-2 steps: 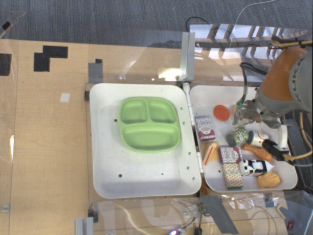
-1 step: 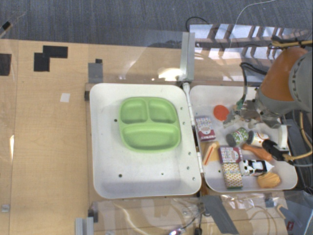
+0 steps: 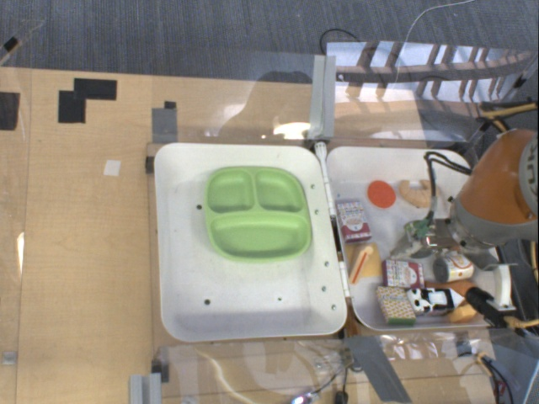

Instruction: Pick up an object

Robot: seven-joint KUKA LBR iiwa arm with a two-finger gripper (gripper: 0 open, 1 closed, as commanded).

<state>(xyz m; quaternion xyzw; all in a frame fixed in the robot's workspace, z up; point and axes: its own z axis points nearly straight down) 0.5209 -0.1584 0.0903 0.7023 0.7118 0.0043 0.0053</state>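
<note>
The right bin is full of small toy food. The gripper hangs low in the middle of that bin, and I cannot tell what it has hold of, if anything.

Just beside the gripper, toward the bin's near edge, lies a little red and white box. Below that box sits a small green sponge-like block, with a black and white toy beside it. An orange round piece lies farther back in the bin.

The little box looks light and stiff, I think. Its flat sides should be good places to pinch. The round piece looks smooth and may slip.

The left bin holds a green tray.
</note>
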